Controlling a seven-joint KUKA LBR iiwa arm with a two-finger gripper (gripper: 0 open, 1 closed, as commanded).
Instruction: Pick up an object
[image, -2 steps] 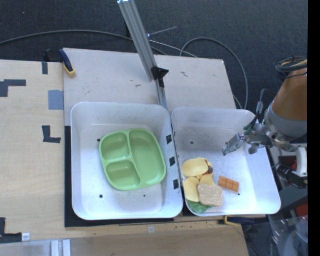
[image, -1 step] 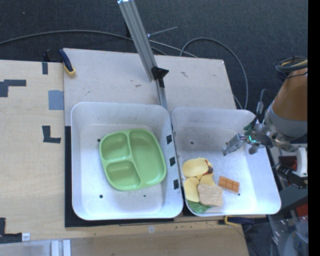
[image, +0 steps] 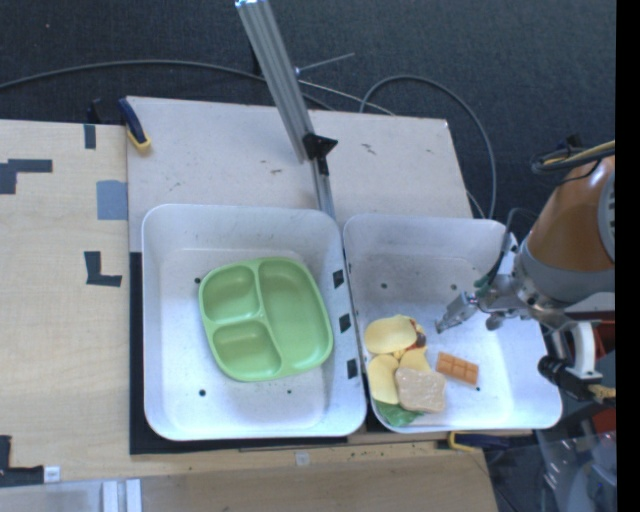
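Two white bins sit side by side on the bench. The left bin (image: 160, 300) holds a green plate (image: 265, 318) with three sections, lying flat near the middle of the bin. The right bin (image: 420, 250) holds a small pile of toy food at its near left side. There is a yellow piece (image: 390, 334) at the far end of the pile, and another yellow piece (image: 382, 377) just nearer than it. A tan slice of toy bread (image: 420, 389) lies on the near part of the pile, partly over the yellow piece. A bit of something green (image: 398, 415) peeks out from under the bread at the near edge. Just to the right of the pile lies a small orange block (image: 457, 368), flat on the bin floor and a little apart from the bread. The arm (image: 570, 235) reaches in from the right over the right bin. It is grey with an orange band. The gripper (image: 458, 312) is above the bin floor, to the right of the far yellow piece and farther back than the orange block. Its fingers look spread a little apart, and nothing is between them. It is not touching any of the toy food. A grey metal pole (image: 285, 85) stands slanted at the far side, between the two bins.
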